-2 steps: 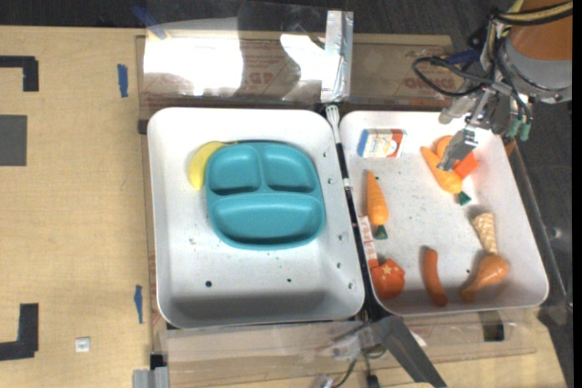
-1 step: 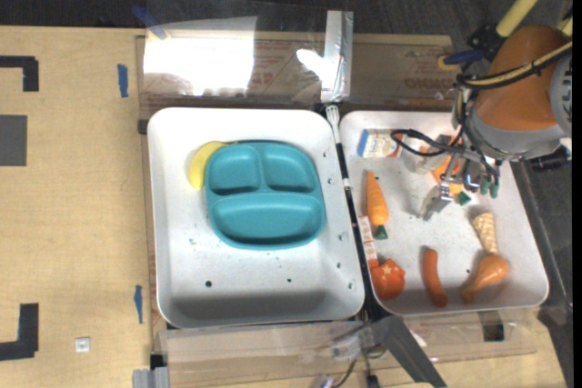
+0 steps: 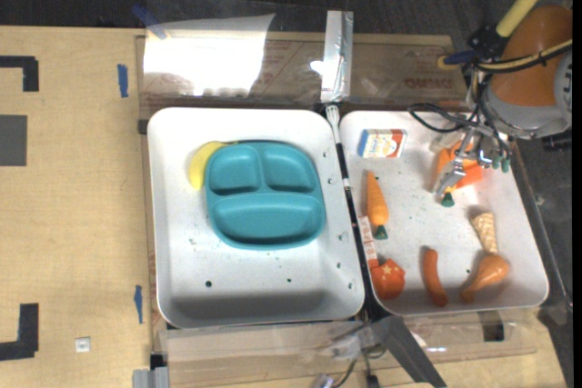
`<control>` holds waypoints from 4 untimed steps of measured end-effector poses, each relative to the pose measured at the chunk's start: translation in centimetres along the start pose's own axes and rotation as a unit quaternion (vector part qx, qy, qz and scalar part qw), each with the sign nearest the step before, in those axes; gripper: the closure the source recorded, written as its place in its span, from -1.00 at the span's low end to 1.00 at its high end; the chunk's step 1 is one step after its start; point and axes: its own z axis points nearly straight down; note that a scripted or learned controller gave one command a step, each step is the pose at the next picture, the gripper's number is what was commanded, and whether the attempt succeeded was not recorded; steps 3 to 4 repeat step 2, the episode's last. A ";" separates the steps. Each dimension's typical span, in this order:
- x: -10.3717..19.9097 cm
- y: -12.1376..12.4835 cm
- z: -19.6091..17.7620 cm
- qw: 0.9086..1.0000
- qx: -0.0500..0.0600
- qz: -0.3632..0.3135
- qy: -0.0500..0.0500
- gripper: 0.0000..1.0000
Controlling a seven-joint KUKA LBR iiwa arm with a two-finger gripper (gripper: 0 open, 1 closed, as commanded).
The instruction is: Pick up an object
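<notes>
My gripper [image 3: 452,184] hangs low over the back right part of the right bin [image 3: 532,223], under the orange wrist band. An orange toy piece [image 3: 464,170] lies right at the gripper, partly hidden by it; I cannot tell whether it is gripped. Other things in this bin are a small white and orange carton [image 3: 381,144], a carrot [image 3: 376,204], a red strawberry-like toy [image 3: 388,279], a red sausage [image 3: 433,275], a beige bread piece [image 3: 485,232] and an orange-brown pear shape [image 3: 488,272].
The left bin [image 3: 173,268] holds a teal divided plate [image 3: 266,193] with a yellow thing [image 3: 197,164] partly under its left edge. A clear plastic sheet [image 3: 209,59] lies behind the bins. Cables [image 3: 436,118] dangle near the wrist.
</notes>
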 end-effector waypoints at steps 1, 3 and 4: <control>4.2 0.3 0.0 0.999 0.000 0.032 0.001 -1.00; 9.7 4.5 -0.2 0.998 -0.001 0.060 -0.001 -1.00; 9.7 4.5 -0.2 0.998 -0.001 0.060 -0.001 -1.00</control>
